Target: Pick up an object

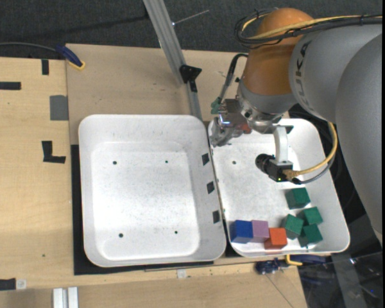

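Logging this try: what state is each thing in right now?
Blue block: resting in right white bin, touching the purple block.
Purple block: resting between blue and orange.
Orange block: resting.
Green blocks: clustered, resting.
Two-finger gripper: at bin's far corner, away from blocks.

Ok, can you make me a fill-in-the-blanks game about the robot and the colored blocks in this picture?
1. All the blocks sit in the ____ bin in the camera view.
2. The blue block touches a ____ block.
3. The orange block has ____ blocks on its right.
4. The gripper hangs over the right bin's ____ left corner.

Missing words: right; purple; green; upper
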Robot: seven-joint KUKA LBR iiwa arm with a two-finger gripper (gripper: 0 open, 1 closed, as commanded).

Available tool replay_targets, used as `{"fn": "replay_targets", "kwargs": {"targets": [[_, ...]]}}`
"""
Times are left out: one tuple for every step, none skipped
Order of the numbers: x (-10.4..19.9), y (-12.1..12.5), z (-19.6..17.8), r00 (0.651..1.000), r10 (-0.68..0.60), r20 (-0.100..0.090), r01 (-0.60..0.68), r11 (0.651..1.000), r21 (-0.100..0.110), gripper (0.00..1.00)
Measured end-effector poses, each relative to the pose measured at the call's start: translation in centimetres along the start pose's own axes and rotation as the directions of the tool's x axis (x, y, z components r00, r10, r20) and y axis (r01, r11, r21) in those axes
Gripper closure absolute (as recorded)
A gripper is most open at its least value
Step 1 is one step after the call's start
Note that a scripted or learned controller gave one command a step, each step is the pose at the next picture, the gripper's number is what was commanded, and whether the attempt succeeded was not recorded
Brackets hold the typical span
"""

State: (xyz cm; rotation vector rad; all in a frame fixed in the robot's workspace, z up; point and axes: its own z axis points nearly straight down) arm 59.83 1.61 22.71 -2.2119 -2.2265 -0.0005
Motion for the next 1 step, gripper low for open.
{"fn": "replay_targets", "kwargs": {"targets": [[4.94, -2.89, -0.14, 1.000, 0.000, 0.000, 0.000, 1.000, 0.001, 1.00]]}}
